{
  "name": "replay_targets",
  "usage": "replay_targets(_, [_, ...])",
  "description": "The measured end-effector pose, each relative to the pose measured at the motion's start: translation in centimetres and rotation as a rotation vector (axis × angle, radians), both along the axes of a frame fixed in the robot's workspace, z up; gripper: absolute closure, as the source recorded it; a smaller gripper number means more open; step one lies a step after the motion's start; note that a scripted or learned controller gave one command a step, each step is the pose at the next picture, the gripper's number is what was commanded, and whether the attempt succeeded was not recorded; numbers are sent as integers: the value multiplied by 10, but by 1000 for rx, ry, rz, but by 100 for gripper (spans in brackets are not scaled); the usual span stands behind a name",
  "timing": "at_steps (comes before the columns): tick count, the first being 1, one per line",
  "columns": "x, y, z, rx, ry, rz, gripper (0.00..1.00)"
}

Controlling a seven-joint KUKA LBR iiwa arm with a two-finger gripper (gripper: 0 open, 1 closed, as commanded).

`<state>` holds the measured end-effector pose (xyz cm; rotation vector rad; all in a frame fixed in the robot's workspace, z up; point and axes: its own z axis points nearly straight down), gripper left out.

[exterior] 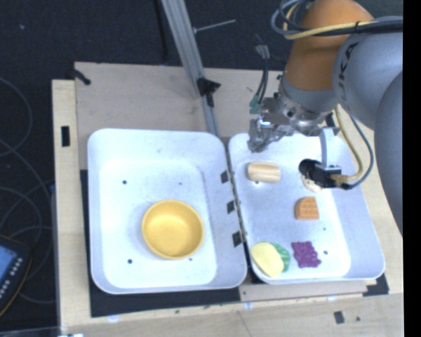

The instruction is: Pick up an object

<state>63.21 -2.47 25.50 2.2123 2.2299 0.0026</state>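
My gripper [258,143] hangs over the far left corner of the right bin [358,248], with nothing seen in it. Just in front of it, a tan roll-shaped piece [264,172] lies on its side on the bin floor. Further toward the front lie an orange wedge [306,208], a purple bunch of grapes [306,253], and a yellow and green piece [269,258] at the front left corner. In the left bin [109,160] a yellow bowl [172,228] stands upright.
A grey metal bar [186,44] slants down from the top and ends at the gap between the two bins' far edges. The bins' adjoining rims run just left of the gripper. A small pale item [311,183] lies near the right bin's middle.
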Motion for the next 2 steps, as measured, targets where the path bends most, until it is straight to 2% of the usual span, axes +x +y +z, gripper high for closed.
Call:
replay_targets(1, [-1,54,-14,-1,3,-1,100])
replay_targets(2, [3,103,-4,1,0,0,100])
